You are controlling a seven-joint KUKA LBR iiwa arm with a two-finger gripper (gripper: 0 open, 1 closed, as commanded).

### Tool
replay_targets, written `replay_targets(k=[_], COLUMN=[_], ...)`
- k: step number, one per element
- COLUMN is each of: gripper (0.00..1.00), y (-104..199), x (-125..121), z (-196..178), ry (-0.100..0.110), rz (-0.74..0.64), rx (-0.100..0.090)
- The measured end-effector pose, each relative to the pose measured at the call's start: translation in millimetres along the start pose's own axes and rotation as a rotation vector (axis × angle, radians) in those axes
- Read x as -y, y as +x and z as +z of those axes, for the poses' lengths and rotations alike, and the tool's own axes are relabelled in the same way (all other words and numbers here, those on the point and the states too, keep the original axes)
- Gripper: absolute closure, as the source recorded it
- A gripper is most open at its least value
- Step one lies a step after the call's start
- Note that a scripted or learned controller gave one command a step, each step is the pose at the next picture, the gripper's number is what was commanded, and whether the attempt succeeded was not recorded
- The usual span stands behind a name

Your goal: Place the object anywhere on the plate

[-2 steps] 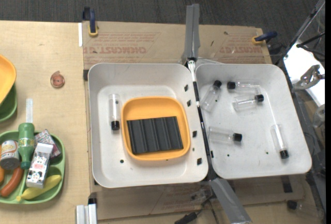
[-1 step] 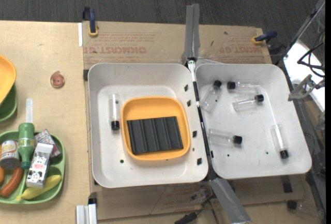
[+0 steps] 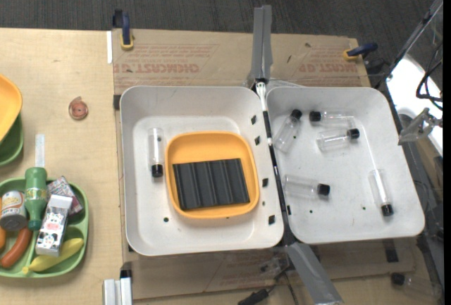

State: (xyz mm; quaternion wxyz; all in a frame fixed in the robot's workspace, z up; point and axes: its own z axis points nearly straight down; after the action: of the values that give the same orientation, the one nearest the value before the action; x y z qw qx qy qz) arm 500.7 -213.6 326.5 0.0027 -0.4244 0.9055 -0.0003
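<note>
An orange plate (image 3: 211, 141) lies in the middle of the left bin (image 3: 141, 229). A black ridged block (image 3: 211, 182) rests flat on the plate, covering most of its inside. A clear vial with a black cap (image 3: 155, 152) lies in the same bin, just left of the plate and apart from it. In the right bin (image 3: 352, 226) several more clear black-capped vials lie scattered, among them one near the left wall (image 3: 287, 130), one in the middle (image 3: 307, 188) and one by the right wall (image 3: 379, 191).
On the wooden table to the left sit a green tray of toy food (image 3: 67, 254), a yellow bowl (image 3: 7, 110) and a small pink disc (image 3: 78, 108). A grey metal bar (image 3: 262, 43) rises behind the seam between the bins. Clamps (image 3: 124, 30) hold the cardboard underlay.
</note>
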Motion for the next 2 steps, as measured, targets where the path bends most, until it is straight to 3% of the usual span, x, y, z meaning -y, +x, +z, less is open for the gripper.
replay_targets(k=[1,2], gripper=[0.0,0.0], y=[0.1,19.7], x=[11.6,-11.5], z=[34.4,-13.7], ry=[-0.005,-0.003], rz=[-0.368,-0.736], rx=[0.0,0.001])
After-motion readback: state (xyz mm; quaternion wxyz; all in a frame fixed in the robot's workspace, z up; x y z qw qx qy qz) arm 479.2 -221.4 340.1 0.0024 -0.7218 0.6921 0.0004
